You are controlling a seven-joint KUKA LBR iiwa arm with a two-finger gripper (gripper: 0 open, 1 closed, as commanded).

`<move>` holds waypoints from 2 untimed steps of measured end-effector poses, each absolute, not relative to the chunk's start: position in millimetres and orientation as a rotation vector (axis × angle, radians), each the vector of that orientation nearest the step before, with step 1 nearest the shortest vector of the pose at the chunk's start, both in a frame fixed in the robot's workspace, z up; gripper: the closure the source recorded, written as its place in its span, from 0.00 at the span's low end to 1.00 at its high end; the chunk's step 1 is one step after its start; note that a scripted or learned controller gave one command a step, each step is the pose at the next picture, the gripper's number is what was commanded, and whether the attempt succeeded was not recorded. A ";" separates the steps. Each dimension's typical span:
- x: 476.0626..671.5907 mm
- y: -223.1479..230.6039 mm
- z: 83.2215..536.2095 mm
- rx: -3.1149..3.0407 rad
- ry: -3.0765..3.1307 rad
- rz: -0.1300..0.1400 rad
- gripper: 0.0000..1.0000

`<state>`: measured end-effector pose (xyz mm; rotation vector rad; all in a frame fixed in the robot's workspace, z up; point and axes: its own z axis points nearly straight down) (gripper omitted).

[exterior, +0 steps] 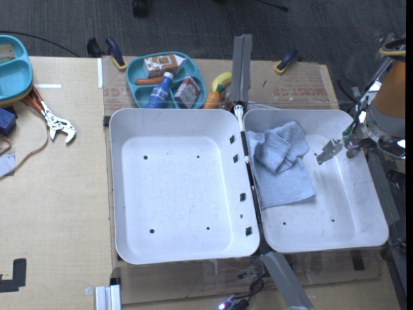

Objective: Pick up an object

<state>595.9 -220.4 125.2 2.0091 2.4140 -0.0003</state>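
The gripper (328, 151) hovers at the frame's right over the right bin (361, 231), fingers narrow, holding nothing; the crumpled grey cloth (282, 160) lies in that bin's left half.

fixed overhead camera, slanted down, both bins (122, 192)

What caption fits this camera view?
Pincer above the right bin, beside a crumpled grey cloth.
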 end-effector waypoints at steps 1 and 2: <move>651.4 -194.7 93.0 1.752 2.603 0.001 0.00; 604.2 -196.7 110.7 1.710 2.633 0.001 0.00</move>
